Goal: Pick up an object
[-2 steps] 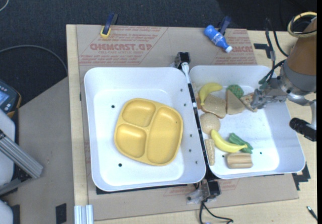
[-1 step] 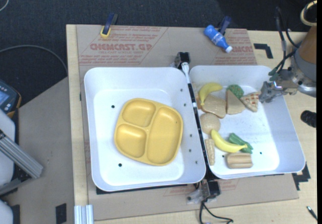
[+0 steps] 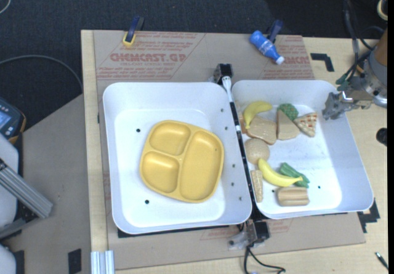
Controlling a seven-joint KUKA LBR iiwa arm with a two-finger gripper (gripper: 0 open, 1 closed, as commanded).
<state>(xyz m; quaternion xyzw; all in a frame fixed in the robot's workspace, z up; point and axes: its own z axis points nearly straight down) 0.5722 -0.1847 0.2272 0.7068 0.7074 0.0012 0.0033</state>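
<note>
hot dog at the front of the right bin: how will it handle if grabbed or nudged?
The hot dog looks like rigid toy plastic, so probably stiff and light. Its rounded, log-like shape may roll if pushed sideways. The smooth surface could slip; it lies close to the banana, so a nudge may shift both.

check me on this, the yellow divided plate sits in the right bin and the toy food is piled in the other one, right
Not quite. The camera view shows the yellow divided plate in the left bin, not the right. The toy food, such as the banana and pizza slice, is in the other one, the right bin.
</note>
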